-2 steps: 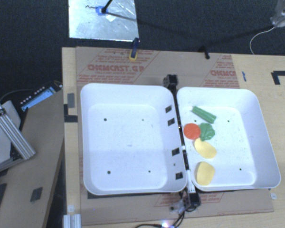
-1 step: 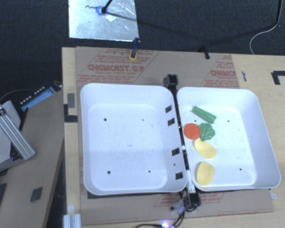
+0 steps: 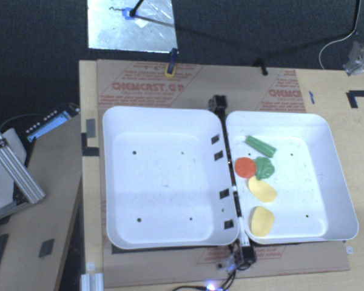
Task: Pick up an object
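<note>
Several small objects lie in the right bin (image 3: pixel 327 162), near its left wall. A long green piece (image 3: pixel 260 145) lies farthest back. Below it sit a red-orange round piece (image 3: pixel 244 167) and a darker green lump (image 3: pixel 265 167), touching each other. A yellow piece (image 3: pixel 262 190) lies just in front of them, and a second yellow piece (image 3: pixel 261 220) rests near the bin's front left corner.
The left bin (image 3: pixel 164 174) stands beside the right one, joined along a black hinged divider (image 3: pixel 227 168). Both rest on a cardboard sheet (image 3: pixel 145 86). A metal plate (image 3: pixel 130 17) lies behind, cables run at the back right, and an aluminium frame (image 3: pixel 12 168) stands at left.
</note>
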Action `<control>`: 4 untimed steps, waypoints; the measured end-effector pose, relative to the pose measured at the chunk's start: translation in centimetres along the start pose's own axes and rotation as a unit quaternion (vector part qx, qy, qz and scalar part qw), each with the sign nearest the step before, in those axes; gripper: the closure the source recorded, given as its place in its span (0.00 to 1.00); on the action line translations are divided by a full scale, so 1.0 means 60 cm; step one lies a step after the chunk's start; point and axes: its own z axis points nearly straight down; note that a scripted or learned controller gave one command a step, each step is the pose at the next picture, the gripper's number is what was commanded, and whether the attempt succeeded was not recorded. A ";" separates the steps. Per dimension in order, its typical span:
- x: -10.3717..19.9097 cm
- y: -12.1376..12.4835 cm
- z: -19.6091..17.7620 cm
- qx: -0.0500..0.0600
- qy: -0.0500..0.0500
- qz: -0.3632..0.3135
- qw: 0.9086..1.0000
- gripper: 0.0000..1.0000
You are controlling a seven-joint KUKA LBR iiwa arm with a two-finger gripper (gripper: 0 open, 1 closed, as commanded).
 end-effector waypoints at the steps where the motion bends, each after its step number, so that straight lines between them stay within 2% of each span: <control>1: 0.011 0.001 -0.061 -0.008 -0.002 -0.002 1.000 1.00; 3: 0.034 -0.001 -0.175 -0.008 -0.002 -0.002 1.000 1.00; 4: 0.072 -0.001 -0.212 -0.007 -0.002 -0.002 1.000 1.00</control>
